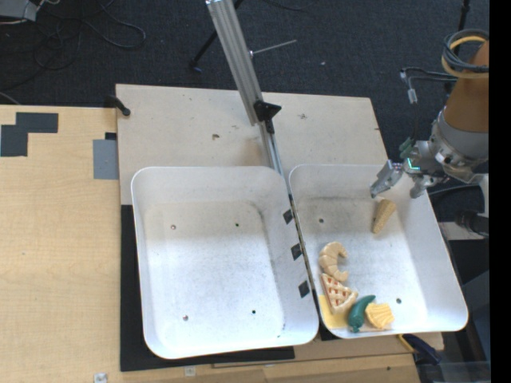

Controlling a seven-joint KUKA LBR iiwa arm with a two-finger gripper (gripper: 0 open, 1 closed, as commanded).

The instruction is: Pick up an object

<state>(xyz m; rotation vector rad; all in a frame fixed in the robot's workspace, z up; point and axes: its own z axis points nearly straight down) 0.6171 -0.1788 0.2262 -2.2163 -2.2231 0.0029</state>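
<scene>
Right now gripper hangs over the far part of the right bin, fingers spread, nothing between them. Cone lies just near-left of it, long axis running near-far, slightly tilted. Croissant, waffle slice, green piece and yellow piece cluster at the near-left side, well clear. Nothing blocks the cone. Left bin sits alongside.

Tan cone-shaped piece lying tilted, upper right bin, apart from others.
</scene>
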